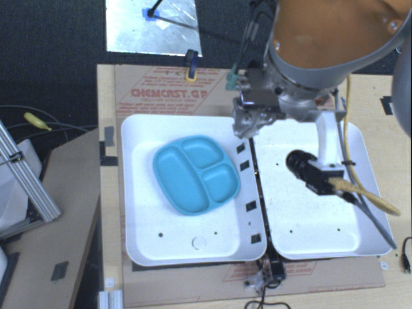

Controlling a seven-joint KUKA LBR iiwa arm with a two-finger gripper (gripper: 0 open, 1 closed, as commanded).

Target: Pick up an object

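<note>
A blue divided plate (195, 174) with three compartments lies flat in the middle of the left bin (138, 237). My gripper (246, 127) hangs over the far end of the ridge between the two bins, above and to the right of the plate and apart from it. I see nothing held in it. The grey wrist with its orange band rises behind it at the top right and covers the far part of the right bin (322, 240).
Both white bins rest on a cardboard sheet (167, 85). Black clips (251, 205) line the ridge between the bins. A shiny foil sheet (154, 18) lies beyond the cardboard. An aluminium frame (26, 185) stands at the left.
</note>
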